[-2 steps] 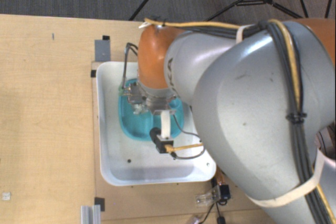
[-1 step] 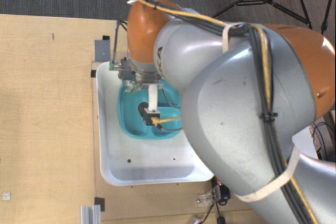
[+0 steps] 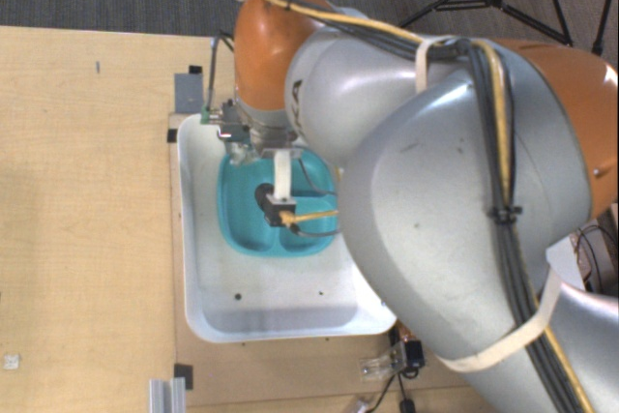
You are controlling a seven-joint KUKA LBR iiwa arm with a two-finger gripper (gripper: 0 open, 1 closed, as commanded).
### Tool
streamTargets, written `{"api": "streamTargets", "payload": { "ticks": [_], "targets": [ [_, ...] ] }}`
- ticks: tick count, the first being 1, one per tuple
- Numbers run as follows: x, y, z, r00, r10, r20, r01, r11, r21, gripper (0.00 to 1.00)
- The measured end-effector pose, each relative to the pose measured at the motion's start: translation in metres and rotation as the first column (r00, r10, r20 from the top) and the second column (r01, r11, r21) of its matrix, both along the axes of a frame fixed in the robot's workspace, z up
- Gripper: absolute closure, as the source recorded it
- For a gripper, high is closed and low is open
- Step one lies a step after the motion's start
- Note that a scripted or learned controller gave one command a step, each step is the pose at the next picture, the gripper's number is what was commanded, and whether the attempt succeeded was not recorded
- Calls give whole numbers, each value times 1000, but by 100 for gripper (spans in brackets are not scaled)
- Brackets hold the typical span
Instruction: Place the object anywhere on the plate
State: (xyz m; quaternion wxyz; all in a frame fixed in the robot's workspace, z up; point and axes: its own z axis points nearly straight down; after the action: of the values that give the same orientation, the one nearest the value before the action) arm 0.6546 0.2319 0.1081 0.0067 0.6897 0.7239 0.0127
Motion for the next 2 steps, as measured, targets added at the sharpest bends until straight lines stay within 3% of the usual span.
{"api": "streamTargets", "payload": {
  "ticks": [1, 2],
  "targets": [
    [10, -7, -13, 961, -274, -15, 275, 962, 2, 100],
    [11, -4, 0, 964, -267, -10, 267, 964, 6, 100]
  ]
}}
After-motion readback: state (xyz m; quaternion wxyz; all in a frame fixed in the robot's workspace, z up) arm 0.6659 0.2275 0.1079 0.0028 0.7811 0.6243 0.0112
